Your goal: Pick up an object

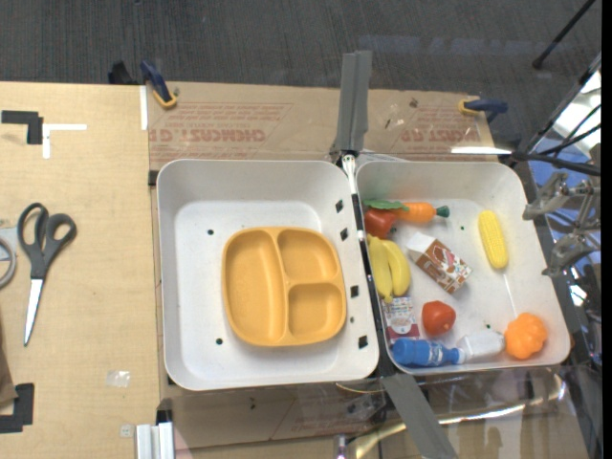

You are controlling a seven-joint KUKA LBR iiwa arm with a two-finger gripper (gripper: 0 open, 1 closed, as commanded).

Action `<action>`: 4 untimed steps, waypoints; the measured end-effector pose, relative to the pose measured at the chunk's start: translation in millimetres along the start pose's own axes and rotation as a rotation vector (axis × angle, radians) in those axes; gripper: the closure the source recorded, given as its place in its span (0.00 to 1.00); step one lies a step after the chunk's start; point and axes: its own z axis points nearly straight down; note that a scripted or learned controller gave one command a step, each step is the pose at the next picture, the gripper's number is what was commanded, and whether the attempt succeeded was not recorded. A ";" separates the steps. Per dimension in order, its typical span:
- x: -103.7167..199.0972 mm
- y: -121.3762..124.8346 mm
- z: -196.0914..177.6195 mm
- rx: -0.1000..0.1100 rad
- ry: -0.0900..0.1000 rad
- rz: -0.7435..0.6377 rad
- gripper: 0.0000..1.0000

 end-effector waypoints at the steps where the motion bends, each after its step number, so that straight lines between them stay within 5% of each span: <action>1: 2.9 80.2 140.3 0.000 -0.003 0.137 0.00; 2: -18.2 88.1 164.1 0.006 -0.039 0.235 0.00; 3: -86.4 106.2 163.0 0.002 -0.040 0.356 0.00; 4: -96.9 118.0 178.9 0.002 -0.001 0.458 0.00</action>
